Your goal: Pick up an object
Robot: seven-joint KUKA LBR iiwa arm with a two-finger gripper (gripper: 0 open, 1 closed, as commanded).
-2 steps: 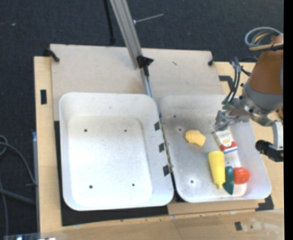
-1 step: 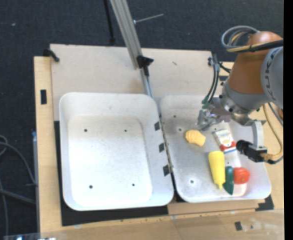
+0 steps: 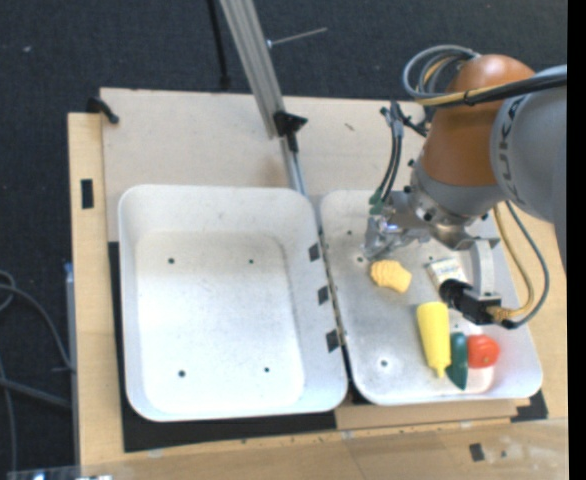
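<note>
a wooden bench point(image 3: 203, 138) sat under a slanted overhead camera, and nearest the lens, along the lower edge, ran its pale front lip below two shallow white bins. the left bin point(image 3: 223, 303) was a rounded white tray with a lightly speckled floor and four small dark dots. the right bin point(image 3: 368, 358) touched it along a dark seam with small black clips. in the right bin's near right corner lay a cluster of toys: a yellow cylinder-shaped toy point(image 3: 433, 336) lying lengthwise toward the camera, a green piece point(image 3: 459, 360) just beside it on the right, and a red round piece point(image 3: 483, 350) touching the green one. farther back, near the middle of the right bin, lay a small yellow ridged toy point(image 3: 391, 276), well apart from the cluster. the gripper point(image 3: 381, 236) hung just above and behind that ridged toy, at the end of a grey arm point(image 3: 543, 148) with a large orange band point(image 3: 470, 128), reaching in from the right. whether the fingers were open or closed could not be told from this angle, and nothing could be seen between them. black and yellow cables point(image 3: 518, 268) looped down the arm's right side. a silver metal pole point(image 3: 253, 58) rose at a slant from the back of the bench, above dark carpet point(image 3: 73, 28).
</note>
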